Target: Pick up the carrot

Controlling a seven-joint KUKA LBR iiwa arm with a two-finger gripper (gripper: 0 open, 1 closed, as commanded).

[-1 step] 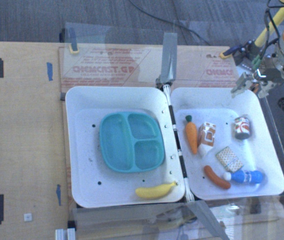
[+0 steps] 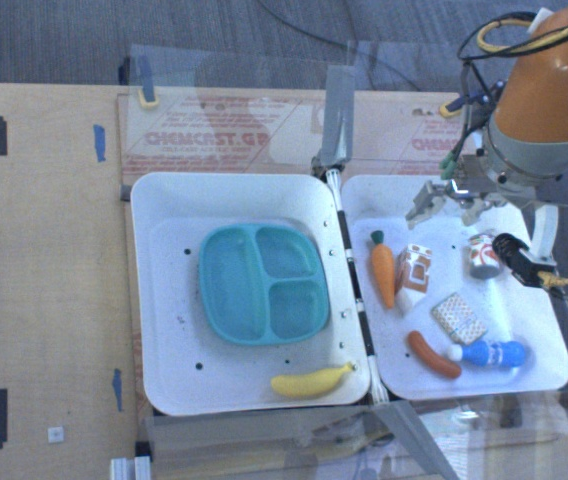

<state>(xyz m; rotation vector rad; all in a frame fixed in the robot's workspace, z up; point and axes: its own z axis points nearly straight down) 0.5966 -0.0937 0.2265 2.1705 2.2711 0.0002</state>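
Note:
The carrot (image 2: 383,273) is orange with a green stalk end pointing to the back. It lies along the left wall of the right bin (image 2: 554,373). My gripper (image 2: 451,202) hangs over the back of that bin, up and to the right of the carrot and apart from it. Its fingers are open and spread, with nothing between them. The grey arm with its orange band comes in from the upper right.
Just right of the carrot stands a small carton (image 2: 415,268). A can (image 2: 482,257), a checkered packet (image 2: 459,318), a sausage (image 2: 433,354) and a blue bottle (image 2: 492,353) share the right bin. The left bin (image 2: 159,298) holds a teal divided plate (image 2: 264,283) and a banana (image 2: 311,381).

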